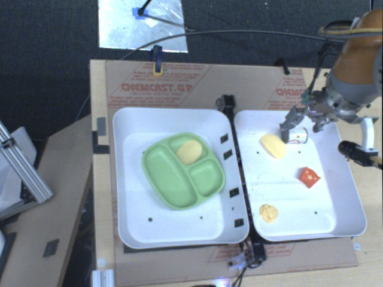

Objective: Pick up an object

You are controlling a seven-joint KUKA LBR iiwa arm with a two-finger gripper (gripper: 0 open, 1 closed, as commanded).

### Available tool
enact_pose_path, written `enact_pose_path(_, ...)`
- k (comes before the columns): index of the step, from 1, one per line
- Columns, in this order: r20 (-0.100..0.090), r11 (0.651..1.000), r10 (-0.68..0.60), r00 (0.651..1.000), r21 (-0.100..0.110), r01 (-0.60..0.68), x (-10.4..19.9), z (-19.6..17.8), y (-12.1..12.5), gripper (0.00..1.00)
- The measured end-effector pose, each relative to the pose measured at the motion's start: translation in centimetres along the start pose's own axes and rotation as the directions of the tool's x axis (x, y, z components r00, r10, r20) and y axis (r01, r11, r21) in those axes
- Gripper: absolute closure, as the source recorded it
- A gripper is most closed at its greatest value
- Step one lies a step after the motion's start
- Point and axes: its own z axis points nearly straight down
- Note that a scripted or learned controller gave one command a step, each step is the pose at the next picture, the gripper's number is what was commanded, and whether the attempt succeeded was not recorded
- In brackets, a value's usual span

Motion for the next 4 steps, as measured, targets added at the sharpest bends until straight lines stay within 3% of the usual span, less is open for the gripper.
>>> enact_pose_path(1,0.001,1.000,-0.002,1.000,-0.012,0.002,0.1,-0.8,0.2,0.00)
enact_pose_path(3,0.002,1.000,-0.004,1.000,-0.013,0.004,0.4,10.3,1.0,0.00)
enact_pose_path(4,0.002,1.000,-0.002,1.000,-0.014,0.002,0.4,13.5,1.2,0.00)
